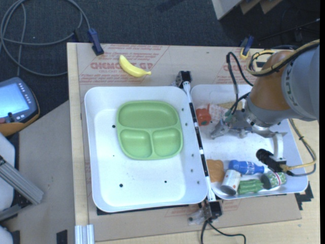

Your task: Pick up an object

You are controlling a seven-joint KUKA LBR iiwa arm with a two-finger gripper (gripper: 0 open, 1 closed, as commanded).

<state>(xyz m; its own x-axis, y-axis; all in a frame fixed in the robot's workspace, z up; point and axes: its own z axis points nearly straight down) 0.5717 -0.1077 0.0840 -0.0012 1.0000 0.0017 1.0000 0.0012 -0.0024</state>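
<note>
1. Two bins sit side by side on the bench (152,60) — the left bin (101,151) and the right bin (297,136), their inner walls touching.
2. A divided tray (150,128) lies in the left bin, toward its far half.
3. A banana (133,67) lies on the bench behind the left bin, apart from it.
4. In the right bin, a cup (203,116) sits by the inner wall at the far end.
5. Along its near edge — a sponge (215,170) by the inner wall, then a can (231,181), with a bottle (246,166) just right of them.
6. The arm (292,85) reaches over the right bin from the right.
</note>
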